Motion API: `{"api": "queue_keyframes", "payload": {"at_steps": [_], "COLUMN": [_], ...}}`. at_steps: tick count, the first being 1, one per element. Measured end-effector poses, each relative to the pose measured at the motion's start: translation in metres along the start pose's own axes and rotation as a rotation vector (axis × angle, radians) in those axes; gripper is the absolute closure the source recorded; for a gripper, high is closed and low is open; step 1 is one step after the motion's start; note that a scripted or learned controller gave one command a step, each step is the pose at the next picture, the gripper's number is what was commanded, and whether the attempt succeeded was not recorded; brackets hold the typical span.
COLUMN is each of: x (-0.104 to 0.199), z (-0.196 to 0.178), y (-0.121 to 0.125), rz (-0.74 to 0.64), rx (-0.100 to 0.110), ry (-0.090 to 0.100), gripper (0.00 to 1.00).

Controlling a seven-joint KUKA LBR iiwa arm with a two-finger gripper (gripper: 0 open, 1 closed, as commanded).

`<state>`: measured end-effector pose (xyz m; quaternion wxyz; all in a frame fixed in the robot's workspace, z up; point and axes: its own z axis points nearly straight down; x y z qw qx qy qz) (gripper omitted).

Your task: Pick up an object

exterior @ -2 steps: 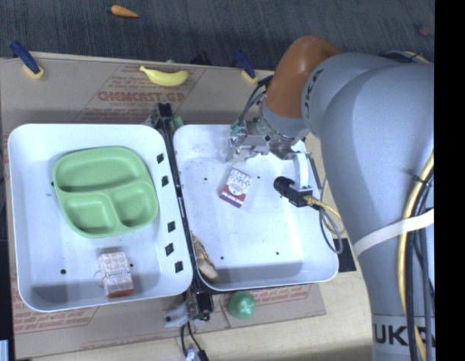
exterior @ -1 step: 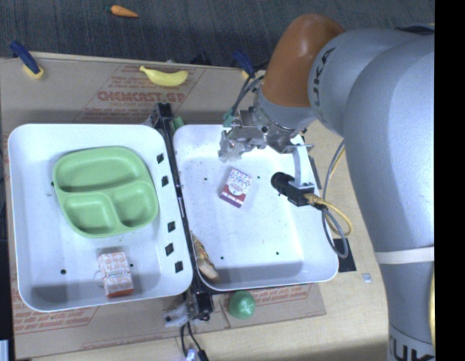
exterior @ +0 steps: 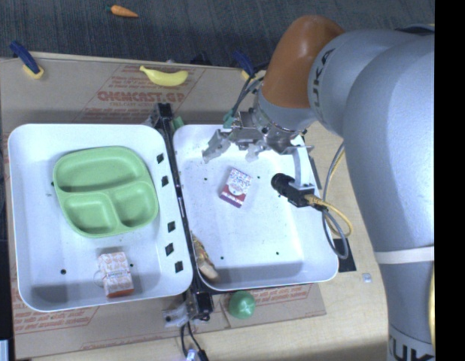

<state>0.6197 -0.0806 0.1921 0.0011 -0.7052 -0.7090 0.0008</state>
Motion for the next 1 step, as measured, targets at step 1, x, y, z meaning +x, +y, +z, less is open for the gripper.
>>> {"api": "queue_keyframes", "payload": {"at_steps": [1], "x": [0.0190], "z": [-0.0420], "y": [0.0229], "rz": [0.000], "rx": [-0.002], "ry": [0.001], "gripper": [0.00]}}
